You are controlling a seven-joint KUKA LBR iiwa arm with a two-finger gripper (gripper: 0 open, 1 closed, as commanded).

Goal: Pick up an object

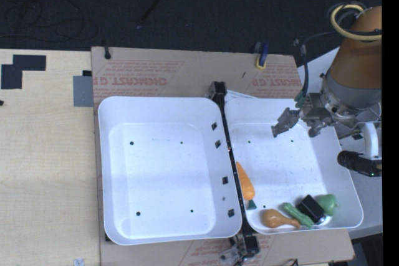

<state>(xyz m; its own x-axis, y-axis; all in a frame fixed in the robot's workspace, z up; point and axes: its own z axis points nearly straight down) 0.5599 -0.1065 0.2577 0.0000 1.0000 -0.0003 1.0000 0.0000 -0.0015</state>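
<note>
Worktop carried two bins; gripper (pixel 298 123), aperture unclear, hovered at twelve o'clock from carrot (pixel 245 182), judged light, stiff, slippery; best grasped mid-body.

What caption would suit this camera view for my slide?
Robot arm's gripper above the right bin, with a toy carrot and other small toys at its near edge.

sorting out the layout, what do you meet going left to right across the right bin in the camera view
orange carrot → tan pear-shaped toy → pincer → black block → green round toy
</note>
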